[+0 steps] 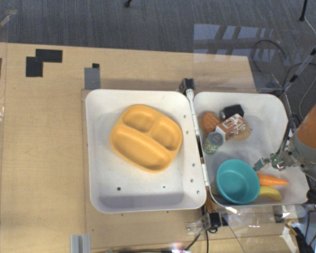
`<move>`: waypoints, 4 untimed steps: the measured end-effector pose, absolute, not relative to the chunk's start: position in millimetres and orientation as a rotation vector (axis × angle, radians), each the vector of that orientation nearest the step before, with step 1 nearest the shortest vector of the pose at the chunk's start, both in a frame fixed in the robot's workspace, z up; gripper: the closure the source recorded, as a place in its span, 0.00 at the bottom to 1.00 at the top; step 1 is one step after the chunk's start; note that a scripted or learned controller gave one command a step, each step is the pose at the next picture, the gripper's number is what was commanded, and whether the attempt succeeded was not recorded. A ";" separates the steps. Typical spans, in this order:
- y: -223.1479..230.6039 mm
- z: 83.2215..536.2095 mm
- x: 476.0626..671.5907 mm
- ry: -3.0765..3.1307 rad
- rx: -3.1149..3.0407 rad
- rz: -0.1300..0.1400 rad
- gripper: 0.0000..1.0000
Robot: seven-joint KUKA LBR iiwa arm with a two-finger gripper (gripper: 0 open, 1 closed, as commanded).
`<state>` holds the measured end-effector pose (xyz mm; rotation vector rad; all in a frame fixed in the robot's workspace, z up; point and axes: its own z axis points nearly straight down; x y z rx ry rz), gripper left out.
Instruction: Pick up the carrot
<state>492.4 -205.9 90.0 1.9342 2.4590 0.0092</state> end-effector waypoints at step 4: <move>-142.0 176.2 491.0 2.321 2.104 0.013 1.00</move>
